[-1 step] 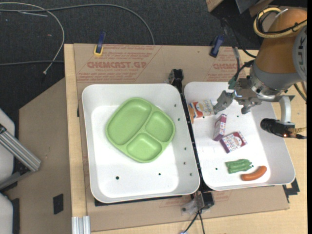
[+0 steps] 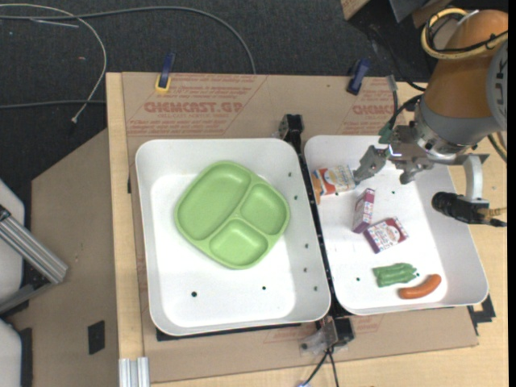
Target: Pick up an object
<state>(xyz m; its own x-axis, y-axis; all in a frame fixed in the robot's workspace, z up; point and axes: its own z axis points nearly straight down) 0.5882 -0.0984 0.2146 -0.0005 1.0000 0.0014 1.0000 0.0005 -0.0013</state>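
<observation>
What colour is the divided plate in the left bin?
Light green; the divided plate shows clearly in the camera view from above.

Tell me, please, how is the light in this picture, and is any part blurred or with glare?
In the camera view, the light is bright and even; the white plastic bin on the left looks nearly washed out, with soft shadow along its walls. The green three-section plastic plate is sharp. The small packets in the white bin on the right are slightly soft, their print unreadable. The grey metal claw looks a little blurred.
</observation>
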